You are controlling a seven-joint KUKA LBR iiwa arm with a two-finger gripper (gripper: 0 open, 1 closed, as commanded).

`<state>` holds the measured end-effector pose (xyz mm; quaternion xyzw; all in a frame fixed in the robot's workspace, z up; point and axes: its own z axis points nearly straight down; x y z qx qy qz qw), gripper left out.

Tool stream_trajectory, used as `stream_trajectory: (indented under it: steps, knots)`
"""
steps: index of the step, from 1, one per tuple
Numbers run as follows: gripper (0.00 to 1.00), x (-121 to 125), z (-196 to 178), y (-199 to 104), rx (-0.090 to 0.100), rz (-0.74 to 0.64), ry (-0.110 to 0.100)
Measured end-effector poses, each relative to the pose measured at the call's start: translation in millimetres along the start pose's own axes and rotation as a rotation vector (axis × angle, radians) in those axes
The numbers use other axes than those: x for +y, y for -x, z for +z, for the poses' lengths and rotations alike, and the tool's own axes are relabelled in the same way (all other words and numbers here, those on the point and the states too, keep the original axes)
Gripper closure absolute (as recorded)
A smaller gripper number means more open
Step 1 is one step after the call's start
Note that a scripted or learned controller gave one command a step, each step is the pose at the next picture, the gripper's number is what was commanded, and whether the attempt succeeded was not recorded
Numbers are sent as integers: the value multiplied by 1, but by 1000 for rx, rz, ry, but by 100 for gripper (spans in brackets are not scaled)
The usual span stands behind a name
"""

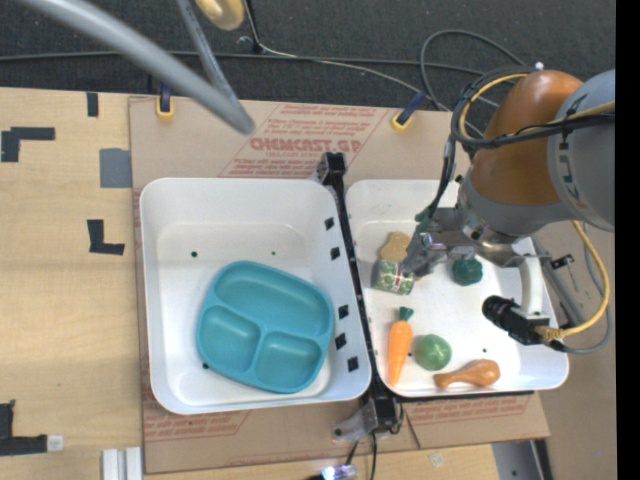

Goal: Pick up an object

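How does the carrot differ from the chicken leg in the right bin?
The carrot is orange with a green top; the chicken leg is tan-brown. The carrot lies lengthwise toward the bin's near edge, beside the divider; the chicken leg lies crosswise near the front wall. Both are toy foods lying flat in the right bin, clear of the hand.

Teal tray (264, 326), orange carrot (398, 347)

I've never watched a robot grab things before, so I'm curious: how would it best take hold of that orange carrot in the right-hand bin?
Probably across the carrot at its thick upper part, just below the green top, coming straight down from above. It lies flat and lengthwise, narrowing toward its tip. The divider runs close on one side and the green ball on the other, so room is tight.
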<state>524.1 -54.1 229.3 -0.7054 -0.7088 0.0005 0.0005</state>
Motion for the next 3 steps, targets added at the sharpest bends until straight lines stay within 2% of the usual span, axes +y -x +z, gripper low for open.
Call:
stream_trajectory:
  steps: [1, 2, 3]
  knots:
    - [100, 1, 12, -57, 0, -1, -1]
    - [100, 1, 2, -104, 1, -2, 0]
    - [100, 0, 15, -157, 0, -1, -2]
